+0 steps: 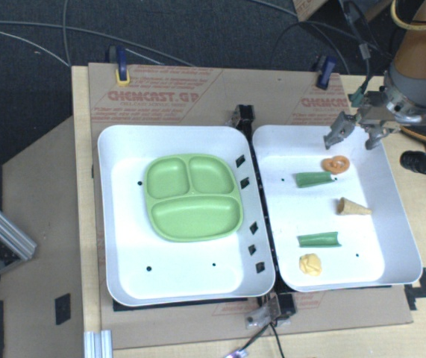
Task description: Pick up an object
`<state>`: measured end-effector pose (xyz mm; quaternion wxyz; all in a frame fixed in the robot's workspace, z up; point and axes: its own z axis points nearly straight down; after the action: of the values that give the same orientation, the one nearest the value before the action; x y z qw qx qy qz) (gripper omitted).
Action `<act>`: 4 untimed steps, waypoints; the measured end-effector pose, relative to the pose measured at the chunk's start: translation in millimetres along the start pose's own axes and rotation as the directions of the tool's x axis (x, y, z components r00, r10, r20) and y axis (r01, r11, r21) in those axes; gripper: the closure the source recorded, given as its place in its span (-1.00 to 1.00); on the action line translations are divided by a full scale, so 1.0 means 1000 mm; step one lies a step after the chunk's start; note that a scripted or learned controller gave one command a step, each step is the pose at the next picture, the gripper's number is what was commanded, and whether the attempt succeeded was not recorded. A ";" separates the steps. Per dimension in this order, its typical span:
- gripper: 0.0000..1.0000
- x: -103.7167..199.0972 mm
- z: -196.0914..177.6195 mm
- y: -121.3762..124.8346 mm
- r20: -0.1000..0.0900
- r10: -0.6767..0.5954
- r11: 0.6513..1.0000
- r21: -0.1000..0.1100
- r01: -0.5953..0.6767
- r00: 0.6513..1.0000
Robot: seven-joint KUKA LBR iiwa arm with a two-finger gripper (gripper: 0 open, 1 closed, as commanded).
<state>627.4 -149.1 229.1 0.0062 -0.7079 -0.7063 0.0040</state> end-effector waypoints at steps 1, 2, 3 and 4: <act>-1.00 0.000 -0.008 0.003 0.002 -0.003 1.000 -0.014 0.003 1.000; -1.00 -0.003 0.035 0.001 0.002 -0.002 1.000 -0.009 0.002 1.000; -1.00 0.006 0.085 -0.005 0.001 -0.002 1.000 -0.007 0.002 1.000; -1.00 0.007 0.138 -0.006 0.001 -0.003 1.000 -0.007 0.003 1.000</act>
<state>619.8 -141.9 91.1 0.0034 -0.7070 -0.7072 0.0017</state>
